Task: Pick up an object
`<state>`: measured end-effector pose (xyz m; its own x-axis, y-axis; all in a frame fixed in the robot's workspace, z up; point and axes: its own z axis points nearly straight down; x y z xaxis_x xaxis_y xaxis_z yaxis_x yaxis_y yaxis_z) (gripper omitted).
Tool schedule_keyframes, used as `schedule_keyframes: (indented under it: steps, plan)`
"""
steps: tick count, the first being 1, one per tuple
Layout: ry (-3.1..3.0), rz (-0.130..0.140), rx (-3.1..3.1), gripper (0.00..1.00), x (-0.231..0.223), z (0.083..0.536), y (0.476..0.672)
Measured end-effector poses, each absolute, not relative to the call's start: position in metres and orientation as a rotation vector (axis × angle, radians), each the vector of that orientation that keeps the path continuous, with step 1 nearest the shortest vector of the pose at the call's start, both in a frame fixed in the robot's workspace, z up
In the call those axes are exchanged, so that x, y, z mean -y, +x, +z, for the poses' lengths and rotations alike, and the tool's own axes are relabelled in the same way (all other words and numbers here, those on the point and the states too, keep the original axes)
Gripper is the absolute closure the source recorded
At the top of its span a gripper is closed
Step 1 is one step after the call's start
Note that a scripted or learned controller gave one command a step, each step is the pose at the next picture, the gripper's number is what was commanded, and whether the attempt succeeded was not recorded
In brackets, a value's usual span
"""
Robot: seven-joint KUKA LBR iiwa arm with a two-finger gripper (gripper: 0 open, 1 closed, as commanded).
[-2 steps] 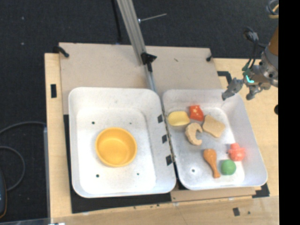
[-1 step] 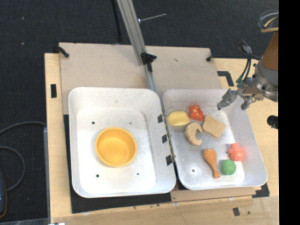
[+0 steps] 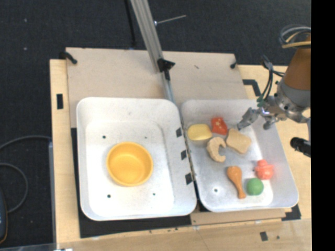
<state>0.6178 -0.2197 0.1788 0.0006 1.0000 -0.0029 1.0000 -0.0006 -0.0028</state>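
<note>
- Camera view from above shows my gripper (image 3: 260, 117) at the upper right corner of the right-hand shallow white bin (image 3: 287, 163), with my grey wrist and its orange band reaching in from the right.
- My two fingers are spread apart with nothing between them; they hang over bare bin floor near the back wall.
- The right bin holds the candidates: a pale yellow rounded lump (image 3: 199, 132), a small red-orange block (image 3: 219, 125), a tan slab like a slice of bread (image 3: 238, 141), a beige curved piece (image 3: 215, 149), an orange drumstick-shaped toy (image 3: 236, 181), a green ball (image 3: 255, 186) and a pinkish-red rounded toy (image 3: 264, 169).
- The tan slab and the red-orange block lie nearest to me, down and to the left of my fingertips, but apart from them.
- The left-hand white bin (image 3: 91, 114) carries a yellow plastic bowl (image 3: 130, 163), well apart from me.
- By my reckoning the task is at its start: no object is lifted, all rest on the bin floors.
- What is left is everything that matters: settle on one piece, come down around it, clench and raise it.
</note>
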Motion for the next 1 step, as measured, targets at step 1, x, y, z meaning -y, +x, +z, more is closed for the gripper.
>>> schedule_keyframes:
  steps: [1]
  plan:
    - [2.22,-0.007,-2.225,0.0,0.2178,0.1177,0.6225]
